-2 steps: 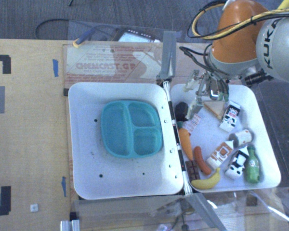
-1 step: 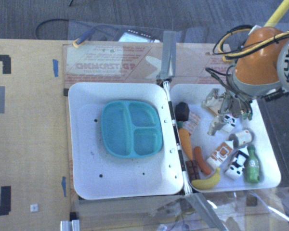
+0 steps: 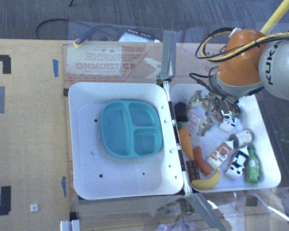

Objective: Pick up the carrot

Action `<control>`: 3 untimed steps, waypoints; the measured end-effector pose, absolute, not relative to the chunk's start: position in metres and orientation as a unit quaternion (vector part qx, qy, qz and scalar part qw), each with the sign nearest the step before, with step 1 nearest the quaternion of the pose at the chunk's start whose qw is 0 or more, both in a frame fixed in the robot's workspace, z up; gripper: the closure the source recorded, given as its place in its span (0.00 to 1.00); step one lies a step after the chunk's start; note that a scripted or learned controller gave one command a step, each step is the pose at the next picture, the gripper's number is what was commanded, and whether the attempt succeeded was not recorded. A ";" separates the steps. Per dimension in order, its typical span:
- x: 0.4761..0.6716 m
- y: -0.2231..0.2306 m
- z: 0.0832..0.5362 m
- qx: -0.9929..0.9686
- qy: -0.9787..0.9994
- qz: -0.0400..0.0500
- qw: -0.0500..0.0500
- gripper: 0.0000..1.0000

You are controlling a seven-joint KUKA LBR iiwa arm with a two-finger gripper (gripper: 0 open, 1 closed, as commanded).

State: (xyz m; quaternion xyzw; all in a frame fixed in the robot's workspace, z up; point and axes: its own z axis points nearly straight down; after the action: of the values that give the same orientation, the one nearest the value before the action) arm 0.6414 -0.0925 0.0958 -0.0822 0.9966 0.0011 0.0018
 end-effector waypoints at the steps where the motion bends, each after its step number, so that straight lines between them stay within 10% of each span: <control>1: 0.633 -0.156 0.086 -0.246 0.969 0.000 0.004 0.00; 2: 0.667 -0.202 0.086 -0.034 0.999 0.005 -0.006 0.00; 3: 0.672 -0.202 0.097 -0.032 0.999 0.003 0.006 1.00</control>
State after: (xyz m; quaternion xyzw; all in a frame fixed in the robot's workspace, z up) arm 0.6716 -0.2024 0.0970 -0.0315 0.9995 0.0029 0.0061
